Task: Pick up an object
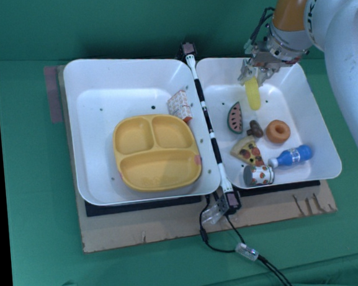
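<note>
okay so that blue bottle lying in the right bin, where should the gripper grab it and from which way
Probably the blue bottle's middle, coming straight down from above. It lies on its side on the bin floor, its long axis running roughly left to right with the white cap toward the cup. Closing the fingers across the narrow width suits a round body. The cup sits close to the cap end, so stay toward the body.

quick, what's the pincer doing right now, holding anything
Pincer: shut on the yellow banana-like piece, which hangs from its fingers over the right bin.
</note>
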